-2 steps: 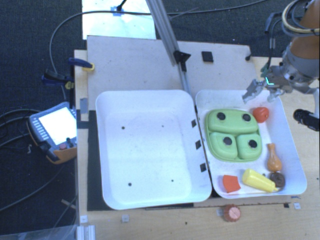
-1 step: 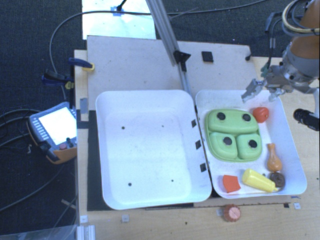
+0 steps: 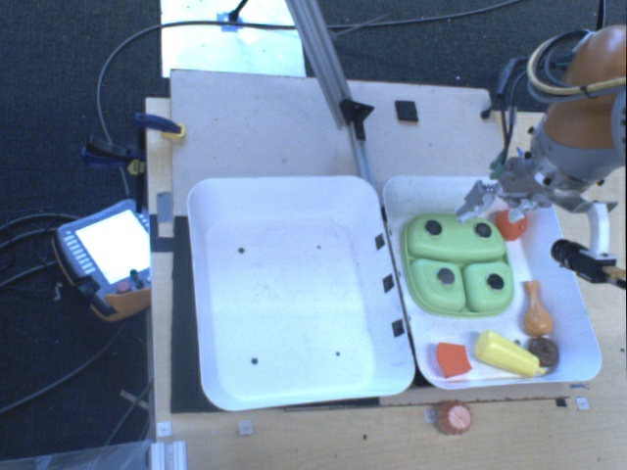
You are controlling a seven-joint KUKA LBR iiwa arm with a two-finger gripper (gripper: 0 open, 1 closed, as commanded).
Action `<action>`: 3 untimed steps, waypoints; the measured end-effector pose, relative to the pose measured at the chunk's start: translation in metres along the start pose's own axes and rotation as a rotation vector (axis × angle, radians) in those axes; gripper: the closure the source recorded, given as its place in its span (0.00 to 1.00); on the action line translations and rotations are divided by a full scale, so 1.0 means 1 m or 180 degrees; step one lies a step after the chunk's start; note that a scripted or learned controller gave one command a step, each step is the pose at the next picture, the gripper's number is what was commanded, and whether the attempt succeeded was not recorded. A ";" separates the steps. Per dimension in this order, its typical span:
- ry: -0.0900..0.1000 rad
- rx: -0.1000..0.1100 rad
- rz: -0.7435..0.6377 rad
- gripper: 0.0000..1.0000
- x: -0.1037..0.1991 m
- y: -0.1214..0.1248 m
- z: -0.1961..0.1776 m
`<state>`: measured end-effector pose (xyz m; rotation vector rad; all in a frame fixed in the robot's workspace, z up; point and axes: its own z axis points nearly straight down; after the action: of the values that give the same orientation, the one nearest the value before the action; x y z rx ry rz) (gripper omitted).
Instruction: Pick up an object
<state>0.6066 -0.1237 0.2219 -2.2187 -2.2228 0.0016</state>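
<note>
Above the green tray's [image 3: 458, 264] far edge, the gripper [image 3: 498, 202] hovers; whether its fingers are spread or closed, I cannot tell.

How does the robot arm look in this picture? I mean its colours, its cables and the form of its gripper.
The arm is grey, with a wide orange band above the wrist. Pale and dark cables loop around that band. The gripper is a small grey metal assembly. A black part with a white bracket sticks out beside the wrist.
</note>
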 end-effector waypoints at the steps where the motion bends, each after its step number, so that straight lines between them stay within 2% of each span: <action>1: 0.0000 0.0002 0.0004 0.00 -0.006 -0.008 0.053; 2: 0.0001 0.0002 0.0002 0.00 -0.004 -0.013 0.096; 3: -0.0003 -0.0018 0.0002 1.00 -0.005 -0.011 0.083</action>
<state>0.5952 -0.1283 0.1390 -2.2228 -2.2255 -0.0036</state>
